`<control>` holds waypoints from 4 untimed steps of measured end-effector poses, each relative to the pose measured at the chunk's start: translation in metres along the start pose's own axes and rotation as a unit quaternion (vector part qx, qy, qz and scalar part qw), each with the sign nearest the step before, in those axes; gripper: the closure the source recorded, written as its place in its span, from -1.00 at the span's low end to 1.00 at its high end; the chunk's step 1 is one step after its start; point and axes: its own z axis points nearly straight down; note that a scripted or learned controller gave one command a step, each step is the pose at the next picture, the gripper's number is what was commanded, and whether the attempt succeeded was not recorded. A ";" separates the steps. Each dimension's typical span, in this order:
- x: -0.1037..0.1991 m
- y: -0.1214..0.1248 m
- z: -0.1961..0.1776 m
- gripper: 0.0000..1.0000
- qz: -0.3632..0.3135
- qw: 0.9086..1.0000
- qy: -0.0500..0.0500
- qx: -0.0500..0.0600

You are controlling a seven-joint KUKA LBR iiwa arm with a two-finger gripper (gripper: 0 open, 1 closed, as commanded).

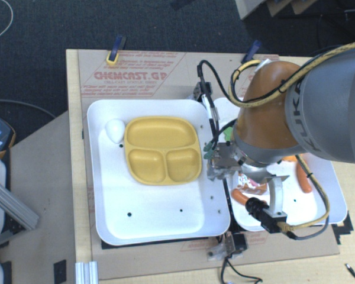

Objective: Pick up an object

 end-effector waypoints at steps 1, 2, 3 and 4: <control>0.093 0.000 -0.078 1.00 -0.002 1.000 0.001 -0.006; 0.042 0.000 -0.159 1.00 0.006 1.000 -0.002 -0.008; 0.021 -0.001 -0.233 1.00 0.004 1.000 -0.002 -0.008; 0.043 0.091 -0.179 1.00 0.003 1.000 -0.003 -0.003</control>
